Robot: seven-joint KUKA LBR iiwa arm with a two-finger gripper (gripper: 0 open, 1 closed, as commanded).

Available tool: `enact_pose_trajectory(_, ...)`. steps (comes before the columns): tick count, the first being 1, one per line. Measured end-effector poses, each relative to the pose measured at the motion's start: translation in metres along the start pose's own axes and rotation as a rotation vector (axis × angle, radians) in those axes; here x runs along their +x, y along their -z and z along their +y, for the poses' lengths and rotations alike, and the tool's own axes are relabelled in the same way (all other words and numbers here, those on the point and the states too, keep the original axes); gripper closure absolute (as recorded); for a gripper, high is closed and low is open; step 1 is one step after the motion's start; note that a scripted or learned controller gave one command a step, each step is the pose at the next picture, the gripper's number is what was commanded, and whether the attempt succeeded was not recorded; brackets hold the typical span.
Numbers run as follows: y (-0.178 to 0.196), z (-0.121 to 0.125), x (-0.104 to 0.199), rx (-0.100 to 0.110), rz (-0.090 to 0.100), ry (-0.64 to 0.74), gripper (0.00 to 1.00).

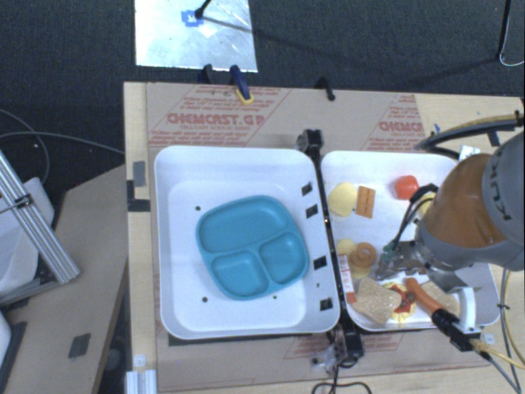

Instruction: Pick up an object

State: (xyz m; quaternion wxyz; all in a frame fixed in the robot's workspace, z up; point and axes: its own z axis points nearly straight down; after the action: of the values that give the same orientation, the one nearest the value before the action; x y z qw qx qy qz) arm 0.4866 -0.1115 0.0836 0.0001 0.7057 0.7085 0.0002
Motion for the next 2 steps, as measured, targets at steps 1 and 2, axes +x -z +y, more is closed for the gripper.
enact_pose_trajectory(1,0.106,0.003,0.134,-0.012,0.006,0.015,1.0)
enact_pose_trajectory(2,0.222,0.003,0.165,-0.014,0.004,0.007,1.0)
